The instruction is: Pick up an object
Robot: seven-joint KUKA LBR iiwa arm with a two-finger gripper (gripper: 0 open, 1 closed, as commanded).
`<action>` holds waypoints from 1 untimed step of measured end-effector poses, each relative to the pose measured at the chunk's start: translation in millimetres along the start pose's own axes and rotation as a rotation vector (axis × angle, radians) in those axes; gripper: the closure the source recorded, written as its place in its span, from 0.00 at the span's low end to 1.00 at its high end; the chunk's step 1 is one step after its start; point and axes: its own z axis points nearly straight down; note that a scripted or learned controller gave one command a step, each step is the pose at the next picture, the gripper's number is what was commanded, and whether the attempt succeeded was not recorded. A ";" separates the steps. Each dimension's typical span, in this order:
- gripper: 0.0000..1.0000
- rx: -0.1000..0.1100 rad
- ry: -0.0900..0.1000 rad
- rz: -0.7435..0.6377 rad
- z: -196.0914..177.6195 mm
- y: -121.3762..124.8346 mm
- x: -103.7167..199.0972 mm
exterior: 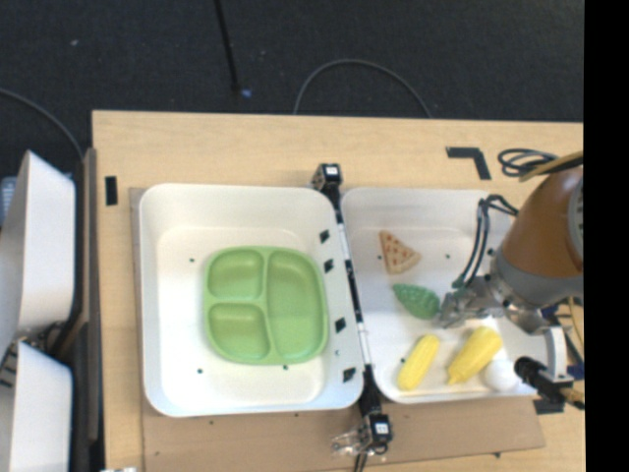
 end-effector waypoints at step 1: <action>1.00 -0.002 -0.001 0.001 -46.2 2.4 -9.3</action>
